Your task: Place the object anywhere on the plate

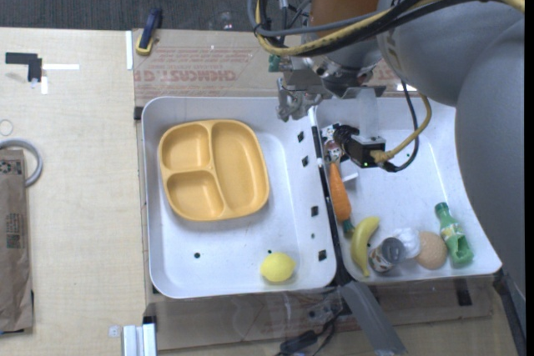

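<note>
Yellow three-compartment plate (214, 170) lies flat in left bin.

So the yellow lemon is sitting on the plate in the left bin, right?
Not quite. The camera view shows the lemon in the left bin, but it sits on the bin floor, apart from the yellow plate, near the front edge.

A cardboard sheet (200, 62) with red printing lay behind the two white bins (158, 204). A blue-and-yellow clamp (149, 31) sat at its left corner. A brown paper bag (14, 238) rested at the wooden bench's (75, 137) far left edge.
</note>
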`<state>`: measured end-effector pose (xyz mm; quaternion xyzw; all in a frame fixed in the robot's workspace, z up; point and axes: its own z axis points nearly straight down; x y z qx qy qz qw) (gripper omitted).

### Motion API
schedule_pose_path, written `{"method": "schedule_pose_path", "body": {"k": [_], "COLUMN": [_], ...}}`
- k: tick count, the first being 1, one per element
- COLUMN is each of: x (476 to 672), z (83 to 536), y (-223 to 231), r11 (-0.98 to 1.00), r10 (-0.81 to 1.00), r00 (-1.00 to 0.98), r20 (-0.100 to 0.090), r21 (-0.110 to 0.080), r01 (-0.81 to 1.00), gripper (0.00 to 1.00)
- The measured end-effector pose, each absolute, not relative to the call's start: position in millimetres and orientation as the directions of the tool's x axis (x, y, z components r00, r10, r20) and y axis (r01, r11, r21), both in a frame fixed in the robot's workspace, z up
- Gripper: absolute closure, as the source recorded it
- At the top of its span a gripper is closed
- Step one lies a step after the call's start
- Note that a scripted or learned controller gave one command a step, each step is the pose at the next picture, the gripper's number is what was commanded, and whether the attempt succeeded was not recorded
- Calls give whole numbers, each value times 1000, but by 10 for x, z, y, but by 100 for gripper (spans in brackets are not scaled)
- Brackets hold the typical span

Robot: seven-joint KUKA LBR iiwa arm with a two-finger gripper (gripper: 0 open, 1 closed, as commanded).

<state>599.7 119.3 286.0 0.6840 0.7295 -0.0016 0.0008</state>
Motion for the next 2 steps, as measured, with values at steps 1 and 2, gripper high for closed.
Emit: {"method": "schedule_pose_path", "body": {"k": [1,2], "x": [5949,5854], "z": [3591,4101], "y": [809,1251], "r11": [44,205], "r10": [999,979], "r00": [-44,-205], "r20": [-3,-3], "r21": [-1,-2], "r01": [999,979], "gripper": [100,100]}}
